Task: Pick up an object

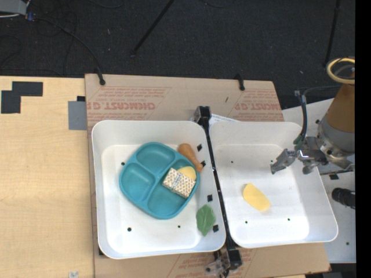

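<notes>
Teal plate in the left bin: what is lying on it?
On the teal plate lie a patterned square packet and a yellow piece partly tucked behind it. The packet covers the plate surface beneath it.

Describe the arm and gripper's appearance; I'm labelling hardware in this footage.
The arm is grey with an orange-tan band above the wrist and a pale ring at its top. A dark cable runs beside it. The gripper is small, grey metal.
</notes>
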You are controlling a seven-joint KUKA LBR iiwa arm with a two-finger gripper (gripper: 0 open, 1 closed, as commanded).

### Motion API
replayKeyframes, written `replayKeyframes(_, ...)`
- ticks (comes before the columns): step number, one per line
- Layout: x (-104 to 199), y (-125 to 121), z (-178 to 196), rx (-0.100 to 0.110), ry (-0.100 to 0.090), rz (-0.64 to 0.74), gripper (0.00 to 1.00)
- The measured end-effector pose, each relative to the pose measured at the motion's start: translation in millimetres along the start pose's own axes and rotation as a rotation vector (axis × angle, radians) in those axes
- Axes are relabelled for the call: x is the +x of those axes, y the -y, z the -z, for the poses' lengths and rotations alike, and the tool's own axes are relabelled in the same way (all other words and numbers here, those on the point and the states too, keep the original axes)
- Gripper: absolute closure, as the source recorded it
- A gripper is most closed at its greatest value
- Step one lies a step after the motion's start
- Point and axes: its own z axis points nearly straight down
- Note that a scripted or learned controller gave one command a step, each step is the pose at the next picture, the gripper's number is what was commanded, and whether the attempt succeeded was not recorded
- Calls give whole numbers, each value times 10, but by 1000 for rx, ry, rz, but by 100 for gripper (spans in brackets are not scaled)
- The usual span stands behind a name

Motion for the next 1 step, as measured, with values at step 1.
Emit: replayKeyframes(1,2,-29,77,-14,3,3,0)
